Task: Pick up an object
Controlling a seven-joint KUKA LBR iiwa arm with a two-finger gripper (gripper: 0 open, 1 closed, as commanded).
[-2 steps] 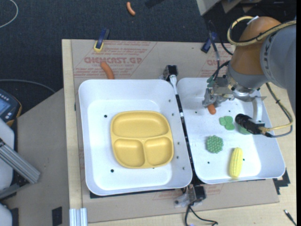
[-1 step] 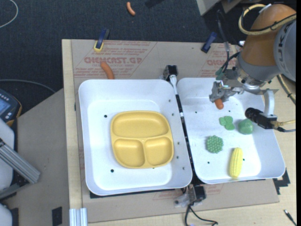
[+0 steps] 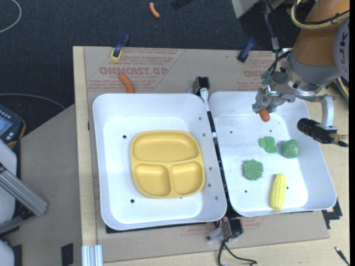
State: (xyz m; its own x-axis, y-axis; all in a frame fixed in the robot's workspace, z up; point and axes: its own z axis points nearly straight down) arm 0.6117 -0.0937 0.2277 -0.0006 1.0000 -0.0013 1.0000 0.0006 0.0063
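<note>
1. The gripper (image 3: pixel 267 107) hangs over the far part of the right bin (image 3: pixel 244 107), at the end of the grey arm with the orange band (image 3: pixel 324 24).
2. A small orange piece (image 3: pixel 265 115) shows right at the fingertips, by its look a toy carrot or sausage. It appears to sit between the fingers, so the jaws read as narrow and closed on it (the view is slanted and the piece is small, so the grip is judged, not certain).
3. Whether the orange piece is lifted off the bin floor or touching it cannot be told.
4. Handling judgement: it looks like light moulded plastic, stiff, smooth and rounded, so it may roll or squirt out of a pinch. It is best taken across its short width, near the middle.
5. Other pieces, placed from the orange piece:
   - a green leafy piece (image 3: pixel 267 144) lies nearer the camera, well apart
   - a green round piece (image 3: pixel 289 148) sits just beside the leafy one, on its right
   - a green knobbly ball (image 3: pixel 253 169) lies nearer again
   - a yellow corn cob (image 3: pixel 278 190) lies nearest the camera, close to the bin's near rim
6. To the left of the orange piece, across the divide, the left bin (image 3: pixel 111 148) holds a yellow divided tray (image 3: pixel 166 163).
7. A stray orange sausage (image 3: pixel 127 82) lies on the board beyond the left bin.
</note>
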